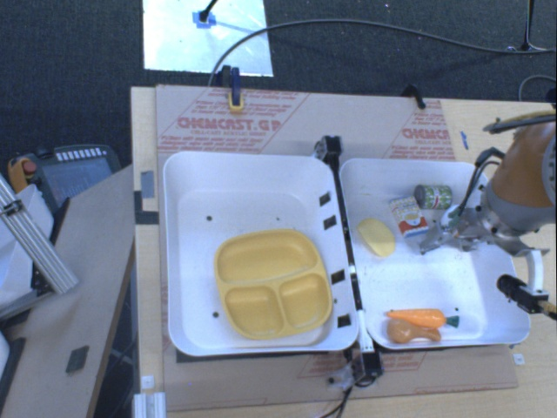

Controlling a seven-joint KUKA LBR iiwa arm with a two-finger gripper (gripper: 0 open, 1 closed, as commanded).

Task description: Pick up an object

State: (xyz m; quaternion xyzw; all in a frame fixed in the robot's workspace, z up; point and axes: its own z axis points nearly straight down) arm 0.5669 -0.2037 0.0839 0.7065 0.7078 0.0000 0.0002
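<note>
I see the gripper [432, 242] low in the right bin [435, 290] just beside the small carton [409, 215] — whether its fingers are spread or pressed together, I cannot tell.

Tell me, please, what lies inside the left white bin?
The left bin holds one yellow divided tray with three bare compartments. Whatever lies beneath the tray is covered from view.

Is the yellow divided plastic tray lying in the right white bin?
No, the yellow divided plastic tray lies in the left white bin.
</note>
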